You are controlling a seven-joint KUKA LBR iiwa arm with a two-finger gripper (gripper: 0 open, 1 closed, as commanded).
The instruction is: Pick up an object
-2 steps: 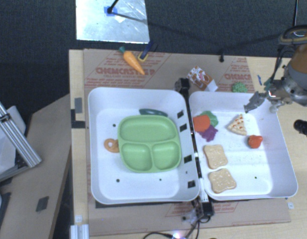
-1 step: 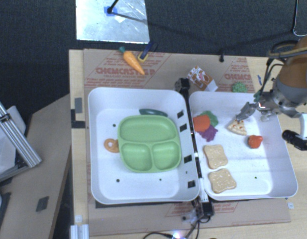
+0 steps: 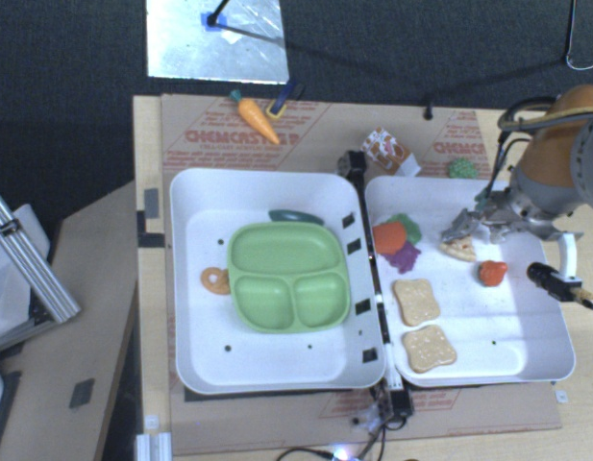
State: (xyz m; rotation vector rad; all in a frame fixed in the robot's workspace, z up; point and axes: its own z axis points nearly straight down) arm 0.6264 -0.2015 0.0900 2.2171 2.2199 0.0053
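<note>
My gripper point(image 3: 462, 227) hangs low over the upper middle of the right bin point(image 3: 546, 353), reaching in from the right. Just below its tip lies a small pizza slice point(image 3: 458, 250), touching or almost touching it. A red toy fruit point(image 3: 492, 273) sits a little to the right of that slice. Further left in the same bin are a red and orange vegetable point(image 3: 392, 233) and purple grapes point(image 3: 404, 254). Two toast slices point(image 3: 416, 301) point(image 3: 430, 347) lie toward the front. I see nothing lifted.
The left bin point(image 3: 195, 353) holds a green divided plate point(image 3: 284, 277), a small brown ring point(image 3: 215, 280) and a dark green piece point(image 3: 296, 216). Behind the bins lie a carrot point(image 3: 258, 120), a small patterned box point(image 3: 384, 149) and a green broccoli point(image 3: 460, 168).
</note>
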